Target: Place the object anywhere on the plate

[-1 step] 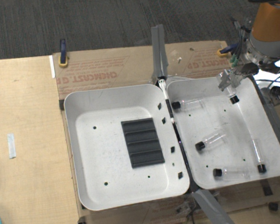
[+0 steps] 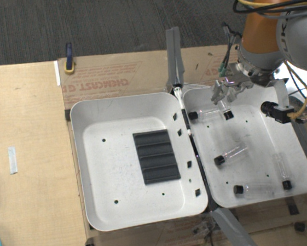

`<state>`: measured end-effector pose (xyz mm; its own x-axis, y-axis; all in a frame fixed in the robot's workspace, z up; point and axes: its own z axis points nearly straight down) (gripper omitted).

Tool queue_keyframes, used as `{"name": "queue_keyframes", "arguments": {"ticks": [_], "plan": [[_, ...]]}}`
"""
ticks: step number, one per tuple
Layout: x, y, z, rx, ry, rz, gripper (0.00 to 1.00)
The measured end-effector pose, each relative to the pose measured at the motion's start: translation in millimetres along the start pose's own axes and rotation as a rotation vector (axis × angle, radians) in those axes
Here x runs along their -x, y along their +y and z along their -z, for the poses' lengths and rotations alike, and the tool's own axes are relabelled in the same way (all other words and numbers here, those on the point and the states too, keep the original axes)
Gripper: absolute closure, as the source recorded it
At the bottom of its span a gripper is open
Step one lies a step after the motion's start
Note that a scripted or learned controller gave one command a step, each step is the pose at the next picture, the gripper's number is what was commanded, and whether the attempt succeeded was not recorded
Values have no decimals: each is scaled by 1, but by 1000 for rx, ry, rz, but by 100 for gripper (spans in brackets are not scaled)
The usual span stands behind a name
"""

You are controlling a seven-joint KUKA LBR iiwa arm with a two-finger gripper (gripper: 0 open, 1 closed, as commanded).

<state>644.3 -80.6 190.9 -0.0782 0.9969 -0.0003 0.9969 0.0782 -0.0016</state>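
Two white bins sit side by side. The left bin (image 2: 93,170) holds a black ribbed plate (image 2: 156,156); the right bin (image 2: 288,148) holds clear black-capped tubes (image 2: 230,154). The gripper (image 2: 221,92) hovers at its far edge.

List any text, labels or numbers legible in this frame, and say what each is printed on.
One printed text: reddish lettering on the cardboard sheet behind the left bin, upside down and mirrored from this view. It seems to read "CHEMCAST GP", uncertain; the smaller lines by it are too blurred to read.
No readable marks on the clear tubes, the black ridged block or the arm.
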Motion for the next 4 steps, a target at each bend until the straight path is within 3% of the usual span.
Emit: {"name": "queue_keyframes", "arguments": {"ticks": [1,2,3,4], "plan": [[-57,19,7,2,-1,250,100],[-113,-24,33,0,-1,342,100],[-175,-100,-1,-2,0,595,100],[-206,-27,-21,-1,-1,550,100]]}}
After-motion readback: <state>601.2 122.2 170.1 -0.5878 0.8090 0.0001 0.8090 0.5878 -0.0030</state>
